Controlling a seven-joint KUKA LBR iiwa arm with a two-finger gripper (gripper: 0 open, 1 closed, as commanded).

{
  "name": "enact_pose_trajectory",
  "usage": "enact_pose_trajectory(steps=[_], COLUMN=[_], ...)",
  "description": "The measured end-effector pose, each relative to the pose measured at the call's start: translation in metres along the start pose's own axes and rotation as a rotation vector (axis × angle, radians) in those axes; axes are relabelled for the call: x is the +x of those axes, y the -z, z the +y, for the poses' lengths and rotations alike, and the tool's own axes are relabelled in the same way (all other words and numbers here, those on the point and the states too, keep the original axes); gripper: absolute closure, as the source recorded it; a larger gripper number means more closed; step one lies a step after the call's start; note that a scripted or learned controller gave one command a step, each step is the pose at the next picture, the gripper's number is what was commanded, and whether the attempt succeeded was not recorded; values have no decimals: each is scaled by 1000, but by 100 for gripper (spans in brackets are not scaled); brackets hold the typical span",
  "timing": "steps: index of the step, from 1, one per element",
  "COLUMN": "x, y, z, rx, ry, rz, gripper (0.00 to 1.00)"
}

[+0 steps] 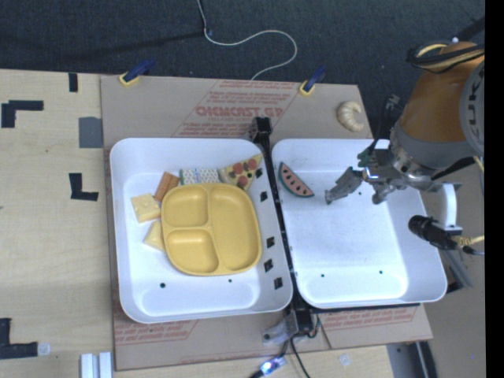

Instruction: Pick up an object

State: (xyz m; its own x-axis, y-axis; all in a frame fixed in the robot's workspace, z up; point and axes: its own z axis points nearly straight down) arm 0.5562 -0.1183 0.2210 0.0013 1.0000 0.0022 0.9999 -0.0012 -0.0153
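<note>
White plastic forms both shallow bins, which sit side by side on a cardboard sheet [236,109] over the wooden bench. In the left bin [130,290] we record a yellow divided plate [211,228] at the centre. Several small food-shaped pieces ring it from 9 to 1 o'clock: a pale cracker [145,208] at 9 o'clock, a brown piece [165,185] at 10 o'clock, and a pizza slice [242,170] at 1 o'clock, close against the bins' shared wall.

In the right bin [354,290] we find one object, a watermelon slice [294,181], lying at 10 o'clock near the dividing wall. The gripper [358,187] hangs above the bin's 12 o'clock region, near the slice at its 3 o'clock side but apart from it. We see the two fingers spread, with nothing between them. The grey arm with its orange band [438,93] enters from 3 o'clock.

Outside the bins, at 12 o'clock from the right bin, a beige lump [352,115] rests on the cardboard. A white cable [252,42] loops across the dark floor beyond.
</note>
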Motion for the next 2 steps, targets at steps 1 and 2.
enact_pose_trajectory(steps=[1, 2], x=[0, 7], y=[7, -51], z=[3, -5], rx=[-13, -8], ry=[3, 3], rz=[-1, -1], gripper=[0, 0])
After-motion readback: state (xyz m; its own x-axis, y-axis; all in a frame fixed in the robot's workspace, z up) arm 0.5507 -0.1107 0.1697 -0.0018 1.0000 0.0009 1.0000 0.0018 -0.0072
